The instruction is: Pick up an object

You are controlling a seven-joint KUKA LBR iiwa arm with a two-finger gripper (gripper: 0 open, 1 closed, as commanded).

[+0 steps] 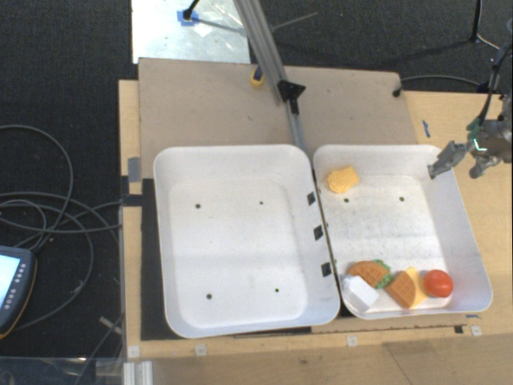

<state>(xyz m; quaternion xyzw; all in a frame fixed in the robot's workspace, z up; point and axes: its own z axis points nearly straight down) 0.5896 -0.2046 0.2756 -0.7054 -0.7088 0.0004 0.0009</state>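
The right bin (457,231) holds several toy foods. A yellow lump (342,180) lies near its far left corner. Along its near wall sit an orange-and-green sandwich piece (370,273), a white block (361,293), an orange wedge (405,287) and a red tomato (438,283). My gripper (458,167) hangs over the bin's far right corner, open, with nothing between its fingers. It is well to the right of the yellow lump and far from the group at the near wall.
The left bin (172,239) stands beside the right one, sharing a middle wall. A grey pole (264,46) slants across the brown board behind the bins. Cables and a tablet (12,283) lie on the floor at left.
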